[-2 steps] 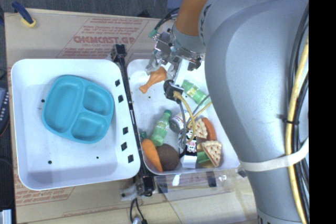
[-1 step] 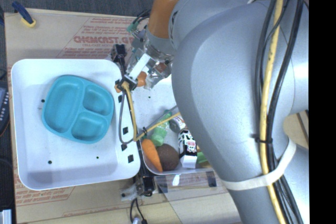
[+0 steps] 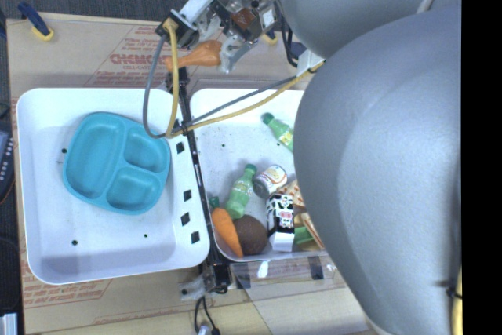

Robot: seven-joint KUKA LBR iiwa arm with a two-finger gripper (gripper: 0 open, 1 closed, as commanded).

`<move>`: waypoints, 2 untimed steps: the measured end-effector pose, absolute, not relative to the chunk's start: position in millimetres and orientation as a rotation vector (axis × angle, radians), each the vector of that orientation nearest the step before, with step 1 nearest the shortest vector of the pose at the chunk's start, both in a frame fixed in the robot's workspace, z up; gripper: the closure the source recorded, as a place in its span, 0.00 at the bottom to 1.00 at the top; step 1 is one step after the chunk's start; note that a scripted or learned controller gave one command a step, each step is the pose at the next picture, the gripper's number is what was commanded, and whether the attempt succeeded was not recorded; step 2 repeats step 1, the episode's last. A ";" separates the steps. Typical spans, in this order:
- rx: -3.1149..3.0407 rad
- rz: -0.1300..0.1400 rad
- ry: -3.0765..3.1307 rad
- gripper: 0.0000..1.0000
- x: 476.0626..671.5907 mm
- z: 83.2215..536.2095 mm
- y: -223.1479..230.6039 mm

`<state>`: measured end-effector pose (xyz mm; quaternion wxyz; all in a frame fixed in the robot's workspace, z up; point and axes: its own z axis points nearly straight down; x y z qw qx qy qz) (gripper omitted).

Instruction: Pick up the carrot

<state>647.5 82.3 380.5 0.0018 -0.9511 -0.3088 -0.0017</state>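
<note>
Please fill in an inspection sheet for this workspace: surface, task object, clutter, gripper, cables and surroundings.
Surface: two white bins, left bin and right bin, on cardboard.
Job's thing: carrot in the right bin's near corner, beside a brown round object.
Clutter: green bottle, can, cow-print carton; blue divided plate in left bin.
Gripper: gripper raised behind the bins, an orange object beside it.
Cables: yellow and grey cables looping over the bins.
Surroundings: blue clamp at far left.

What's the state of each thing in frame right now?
carrot: lying in the right bin, against the brown ball, not held
blue plate: flat in the left bin
green bottle: lying on its side
brown ball: resting at the bin's near edge
gripper: raised beyond the bins, an orange piece beside it
</note>
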 end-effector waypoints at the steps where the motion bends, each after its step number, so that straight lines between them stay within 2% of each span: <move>1: -2.967 0.031 -1.020 1.00 608.9 263.0 181.7; 2: -2.967 0.031 -1.020 1.00 608.9 263.0 181.7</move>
